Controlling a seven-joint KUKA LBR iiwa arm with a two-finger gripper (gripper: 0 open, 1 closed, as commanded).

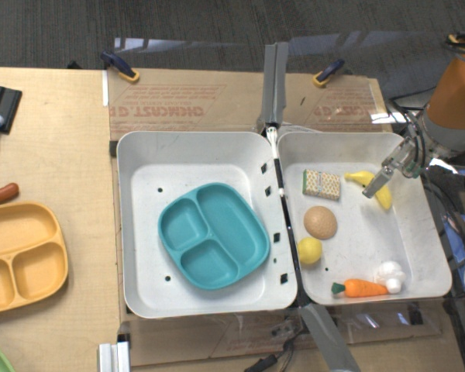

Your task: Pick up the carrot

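Observation:
The carrot (361, 288), orange with a green top, lies along the front edge of the right bin (418, 246), its green end pointing left. The gripper (374, 186) hangs over the back part of that bin, right at a yellow banana (371, 184), well behind the carrot. Nothing shows in its grasp. The grey arm with its orange band (453, 99) enters from the right.
A white garlic-like item (390, 276) touches the carrot's right end. A lemon (310, 250), a brown egg-shaped item (320, 222) and a patterned block (322, 184) lie to the left. The left bin (139, 208) holds a teal divided plate (212, 235).

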